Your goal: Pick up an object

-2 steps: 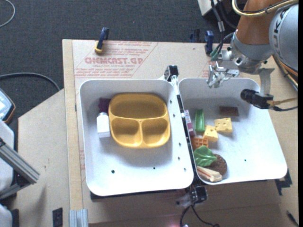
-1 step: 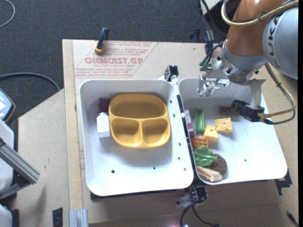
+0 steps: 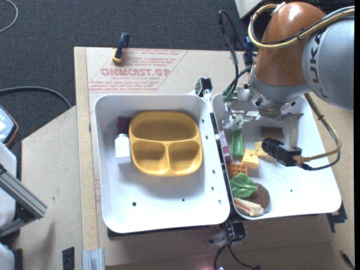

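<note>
My gripper (image 3: 236, 120) hangs low over the far left part of the right bin (image 3: 315, 190), under the orange wrist band. Just below it a long green toy vegetable (image 3: 237, 143) stands upright-looking in the picture, its top end right at the gripper. Whether the gripper touches it I cannot make out. Nearer the front lie a yellow cheese wedge (image 3: 251, 160), a small orange waffle (image 3: 237, 169), a green leaf (image 3: 243, 184), a brown cookie (image 3: 261, 195) and a pale bread piece (image 3: 248, 207).
The left bin (image 3: 107, 196) holds a yellow divided plate (image 3: 165, 143), a small white bottle (image 3: 122, 148) and a dark purple item (image 3: 124, 123). A black camera unit with cable (image 3: 280, 151) sits beside the gripper. A yellow-blue tool (image 3: 120, 49) lies on the board behind.
</note>
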